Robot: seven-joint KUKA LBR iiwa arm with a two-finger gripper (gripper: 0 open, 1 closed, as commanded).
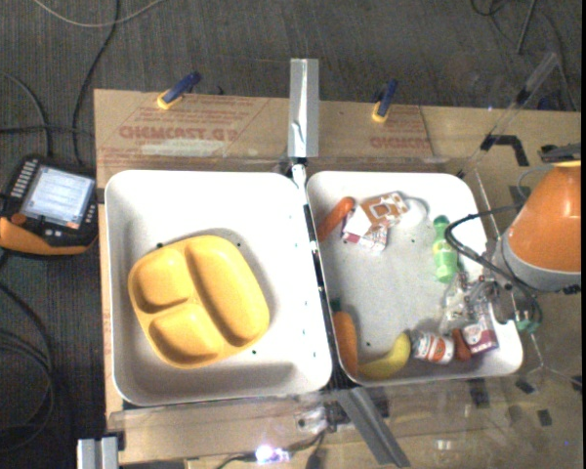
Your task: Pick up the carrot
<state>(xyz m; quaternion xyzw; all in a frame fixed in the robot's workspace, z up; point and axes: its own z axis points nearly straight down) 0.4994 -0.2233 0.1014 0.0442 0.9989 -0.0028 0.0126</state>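
The carrot (346,338) lies in the right bin (400,272), against the bin's left wall near the front left corner, its length running roughly front to back. Its front end sits just beside the stem end of a banana (389,357), which curves along the front wall. To the right of the banana lies a small jar with a red and white label (434,348), and beside that a small red packet (479,338).

At the rear left of the same bin, a second orange-red item (335,217), elongated and tilted, rests against the left wall; its exact type cannot be told. Next to it lie 2 small white and orange cartons (375,221), touching one another. A green item (442,254) lies near the right wall.

The gripper (472,301) sits over the right side of the right bin, near the red packet and well apart from the carrot. Whether the fingers are open or closed cannot be told, as the area is cluttered and blurred. The arm's orange band (555,218) shows at the right edge.

The left bin (137,198) holds a yellow divided plate (199,299) with 3 compartments. Both bins rest on the counter (205,130), where 2 blue and yellow clamps (179,89) grip the rear edge. A teach pendant (45,206) lies on the floor to the left
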